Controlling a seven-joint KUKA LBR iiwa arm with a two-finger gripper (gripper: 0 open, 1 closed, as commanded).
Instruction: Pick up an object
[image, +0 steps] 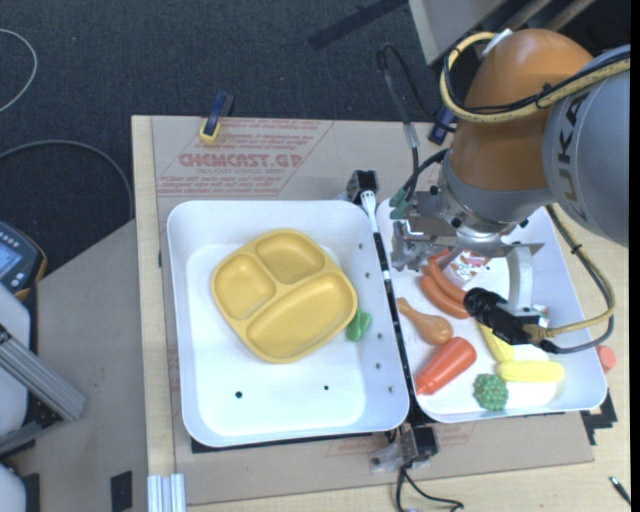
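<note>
My gripper (425, 250) hangs low over the back of the right bin (585, 300), just above and left of two orange-red sausages (443, 287). In front of them lie a tan drumstick (426, 321), an orange carrot (446, 364), a green broccoli (490, 391), and a yellow corn cob (531, 372) beside a yellow banana (495, 343). A black part of the tool (490, 307) crosses above the banana. Nothing shows held in the gripper.
The left bin (200, 390) holds a yellow divided plate (284, 294) with a small green toy (359, 325) at its right edge. A black-and-white divider rail (385, 290) separates the bins. The grey and orange arm (520, 110) overhangs the right bin's back.
</note>
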